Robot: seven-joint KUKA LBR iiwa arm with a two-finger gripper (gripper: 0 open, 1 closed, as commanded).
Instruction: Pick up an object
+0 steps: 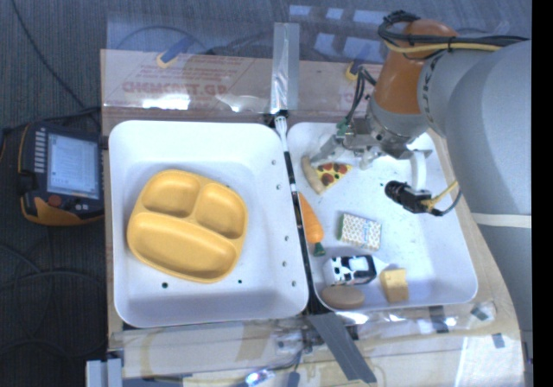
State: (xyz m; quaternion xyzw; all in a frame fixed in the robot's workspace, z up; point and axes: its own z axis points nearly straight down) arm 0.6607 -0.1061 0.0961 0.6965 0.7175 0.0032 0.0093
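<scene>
At the near edge of the right bin [449,290] lie a flat brown cookie [344,296] and a pale yellow cheese block [395,283], both matte. Just behind the cookie sits a small black-and-white toy [352,269], glossy and rounded. Farther in, a square waffle-textured cracker [359,231] lies flat, and an orange carrot [310,221] with a green tip runs along the divider. In the left bin [138,139] a yellow sectioned plate [187,223], smooth plastic with three wells, rests alone.

Farther back, a pizza slice [326,174] lies near the right bin's far wall. The gripper [354,142] hovers just above and behind it; whether it is spread or closed I cannot tell. Nothing appears lifted, so the pick looks not yet done: descent, closing and lift remain. The slice seems the likeliest target.
</scene>
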